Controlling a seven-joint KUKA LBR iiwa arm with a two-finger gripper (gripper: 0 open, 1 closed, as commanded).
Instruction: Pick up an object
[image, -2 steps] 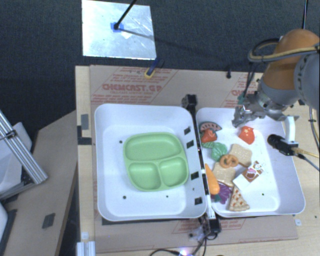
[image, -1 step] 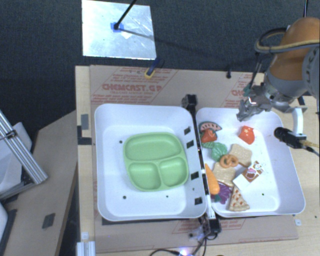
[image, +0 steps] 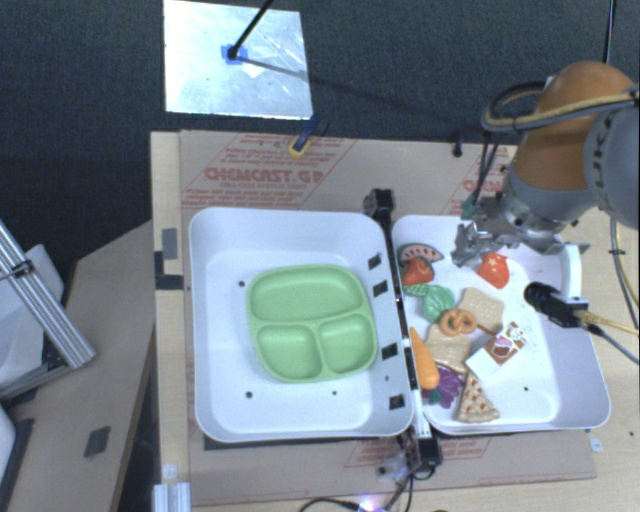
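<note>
The right bin (image: 575, 385) holds several toy foods. Among them are a watermelon slice (image: 420, 252), a red piece (image: 417, 272), a green leafy piece (image: 433, 298), a pretzel (image: 458, 322) on bread (image: 484, 306), a carrot (image: 425, 360), purple grapes (image: 447, 385), a pizza slice (image: 478, 400) and a small cake piece (image: 506, 344). My gripper (image: 472, 245) hangs low over the back of this bin. A red-orange piece (image: 493, 269) lies just to its lower right, close to it. Whether they touch is unclear.
The left bin (image: 225, 250) holds a green divided plate (image: 308, 322). A black divider (image: 393, 300) with clips runs between the bins. The arm's orange band (image: 565, 110) looms over the right bin's back right. A shiny sheet (image: 238, 58) lies beyond the bench.
</note>
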